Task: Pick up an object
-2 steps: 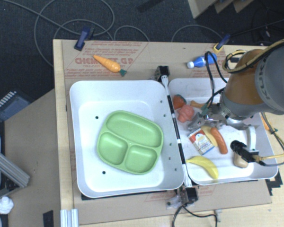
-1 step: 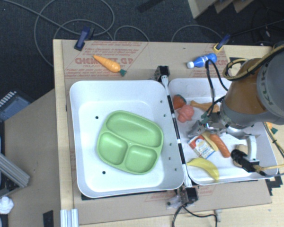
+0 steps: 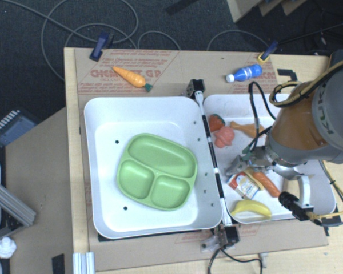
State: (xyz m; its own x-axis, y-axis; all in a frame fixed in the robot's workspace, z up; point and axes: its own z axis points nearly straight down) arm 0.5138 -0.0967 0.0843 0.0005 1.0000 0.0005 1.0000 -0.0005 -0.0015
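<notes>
Tool is down in the right shallow white bin among the toy food; can't tell its state. Yellow plastic banana lies near that bin's front edge, red-and-white packet just behind it.

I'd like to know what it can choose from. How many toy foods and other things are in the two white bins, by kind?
Green divided plate: 1
Banana: 1
Hot dog: 1
Ketchup packet: 1
Pink toy: 1
Red toy: 1
Orange toy: 1
Total: 7
</notes>
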